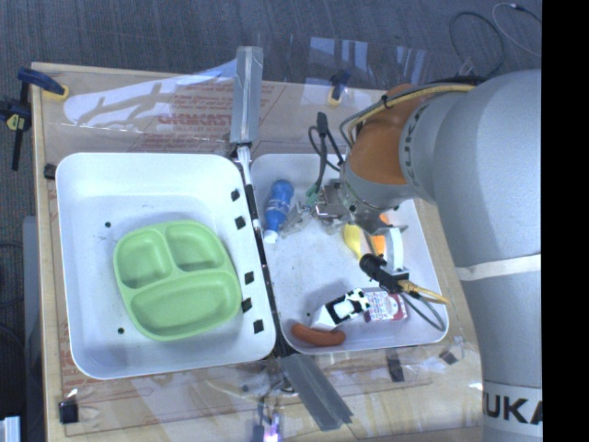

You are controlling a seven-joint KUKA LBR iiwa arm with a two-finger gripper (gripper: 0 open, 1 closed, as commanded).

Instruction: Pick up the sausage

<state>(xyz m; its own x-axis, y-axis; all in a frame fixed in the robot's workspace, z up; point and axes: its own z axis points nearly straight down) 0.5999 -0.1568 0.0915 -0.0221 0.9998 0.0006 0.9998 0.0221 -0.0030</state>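
The sausage [317, 335], reddish brown, lies along the near wall of the right bin [304, 274], near its front left corner. My gripper [306, 213] is low in the far half of that bin, just right of a blue bottle [278, 203] and well away from the sausage. The grey arm with its orange band [379, 155] comes in from the right above the bin.
A white, black and red carton [366, 307] lies just right of the sausage. A yellow piece [353, 238] and an orange piece [378, 244] sit under the wrist. The left bin [83, 201] holds a green divided plate [177, 279].
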